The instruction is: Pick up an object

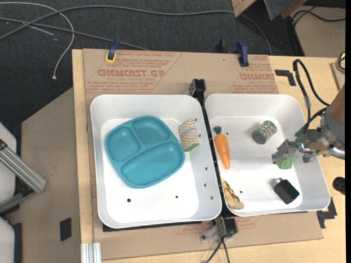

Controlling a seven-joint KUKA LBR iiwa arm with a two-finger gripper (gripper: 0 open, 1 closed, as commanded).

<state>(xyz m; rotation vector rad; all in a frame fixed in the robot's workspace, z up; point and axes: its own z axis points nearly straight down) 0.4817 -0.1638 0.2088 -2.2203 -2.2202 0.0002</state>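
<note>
Arm (pixel 337 125) cut off by picture's right edge; only wrist end visible. Hand (pixel 289 151) blurred over right bin (pixel 258 104); finger state unreadable. Green thing (pixel 284 160) at hand too small and blurred to identify; contact with hand unclear. Label on small can (pixel 264 132) illegible. Scrap (pixel 232 195) near right bin's front-left corner unidentifiable. Desk (pixel 164 70) near-left corner partly cut by picture's bottom edge.

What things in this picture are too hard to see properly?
- Gripper, camera view: small and blurred over the right bin, so its fingers' stance is unclear.
- Green thing beneath it: partly covered by the gripper; held or not, unclear.
- Arm: cut off by the right edge.
- Small can: label too small to read.
</note>
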